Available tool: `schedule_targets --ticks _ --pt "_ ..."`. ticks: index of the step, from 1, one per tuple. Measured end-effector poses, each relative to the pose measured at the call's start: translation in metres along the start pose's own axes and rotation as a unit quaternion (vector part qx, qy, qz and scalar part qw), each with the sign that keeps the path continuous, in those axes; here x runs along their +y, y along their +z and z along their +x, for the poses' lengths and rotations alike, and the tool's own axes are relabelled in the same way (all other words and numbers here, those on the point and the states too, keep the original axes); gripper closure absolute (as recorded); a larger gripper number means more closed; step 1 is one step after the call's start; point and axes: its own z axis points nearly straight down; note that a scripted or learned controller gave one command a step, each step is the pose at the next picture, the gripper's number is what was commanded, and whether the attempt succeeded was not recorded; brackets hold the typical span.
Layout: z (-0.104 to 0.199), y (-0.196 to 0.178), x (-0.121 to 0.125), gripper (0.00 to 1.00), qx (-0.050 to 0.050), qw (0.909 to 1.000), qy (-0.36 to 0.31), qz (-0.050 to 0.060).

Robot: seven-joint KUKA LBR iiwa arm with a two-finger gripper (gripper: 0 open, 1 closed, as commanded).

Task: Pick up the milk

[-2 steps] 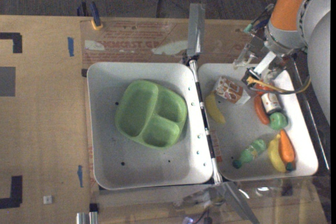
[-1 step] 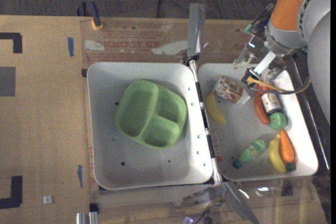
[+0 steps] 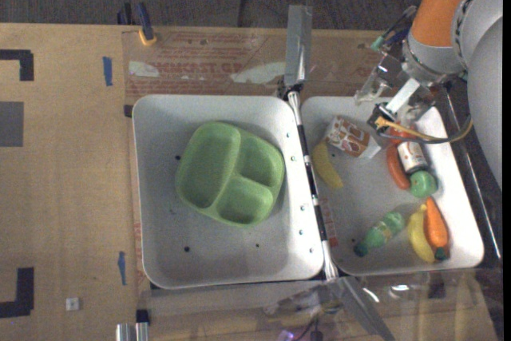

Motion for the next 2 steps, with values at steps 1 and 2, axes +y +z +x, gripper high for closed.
schedule_targets --ticks 1,2 --pt "0.0000 0.0000 0.0000 0.00 0.000 1.0000 0.000 0.000" --pt "0.0000 0.0000 0.0000 0.00 0.000 1.0000 0.000 0.000"
